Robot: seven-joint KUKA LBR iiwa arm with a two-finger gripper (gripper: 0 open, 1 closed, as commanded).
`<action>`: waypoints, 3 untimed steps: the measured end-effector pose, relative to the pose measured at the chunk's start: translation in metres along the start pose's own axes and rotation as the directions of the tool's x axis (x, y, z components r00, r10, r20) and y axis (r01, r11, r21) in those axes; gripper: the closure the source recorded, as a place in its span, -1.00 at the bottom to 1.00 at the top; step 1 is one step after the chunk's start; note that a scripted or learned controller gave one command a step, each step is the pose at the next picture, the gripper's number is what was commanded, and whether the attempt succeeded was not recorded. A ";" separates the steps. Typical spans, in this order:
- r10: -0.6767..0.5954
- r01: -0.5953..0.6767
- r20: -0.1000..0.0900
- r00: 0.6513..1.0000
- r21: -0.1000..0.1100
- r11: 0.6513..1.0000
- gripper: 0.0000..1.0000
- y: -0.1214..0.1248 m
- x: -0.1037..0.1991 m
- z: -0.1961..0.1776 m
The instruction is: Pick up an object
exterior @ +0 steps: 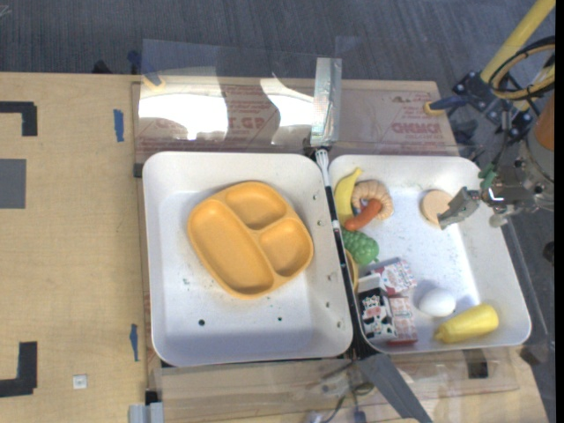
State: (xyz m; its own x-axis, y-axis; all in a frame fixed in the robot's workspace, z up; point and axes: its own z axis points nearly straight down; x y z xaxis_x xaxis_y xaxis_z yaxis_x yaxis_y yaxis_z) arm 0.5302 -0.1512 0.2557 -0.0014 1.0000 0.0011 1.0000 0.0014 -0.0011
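Where your arm comes in from the right, you will find the gripper (460, 208) low over the far right part of the right bin (467, 252), its grey fingers (455, 211) pointing left. You cannot tell from this slant whether those fingers are spread or pressed together, and nothing shows between them. Just to the left of the fingertips lies a round tan cookie (434, 204), so close that it may be touching them. Further left, against the bin's left wall at the far end, you have a yellow banana (345, 188), a pale croissant (372, 191) and an orange-red carrot (365, 214) bunched together, with a green leafy piece (361, 247) just nearer. Toward the near side sit a small printed carton (385, 300), a white egg (435, 303) touching its right side, and a yellow lemon-shaped piece (468, 322) in the near right corner. Across the divider, the left bin (167, 263) holds an orange divided plate (251, 237), lying flat and well apart from the gripper. Beyond both bins you see a strip of clear plastic sheet (229, 104) over brown cardboard.
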 end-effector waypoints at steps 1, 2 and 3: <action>0.344 -0.344 0.001 0.939 0.006 0.939 -1.00 0.048 0.023 0.089; 0.248 -0.248 -0.001 0.969 -0.003 0.969 -1.00 0.106 0.067 0.070; 0.464 -0.464 0.004 0.886 0.015 0.885 -1.00 0.134 0.049 0.170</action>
State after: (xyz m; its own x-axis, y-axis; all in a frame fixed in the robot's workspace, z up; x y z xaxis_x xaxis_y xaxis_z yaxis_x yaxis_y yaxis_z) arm 0.6643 -0.1019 0.0856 0.4632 0.8862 -0.0036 0.8861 -0.4632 -0.0167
